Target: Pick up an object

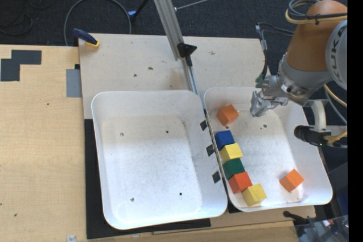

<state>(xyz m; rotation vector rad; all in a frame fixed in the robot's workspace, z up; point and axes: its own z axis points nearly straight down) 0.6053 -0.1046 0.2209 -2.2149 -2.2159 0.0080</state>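
High slanted view over both bins [102, 122]

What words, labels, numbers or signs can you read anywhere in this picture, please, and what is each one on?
"KU": the start of dark lettering on the grey arm, running off the view's right; the rest cannot be read.
No other text can be read: the blocks in the right bin bear none, and the checkered tag atop the slanted metal rail is a pattern, not lettering.

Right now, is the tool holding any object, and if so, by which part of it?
Nothing is held. The tool hangs over the right bin, with the nearest orange cube lying apart on the bin floor to its left.
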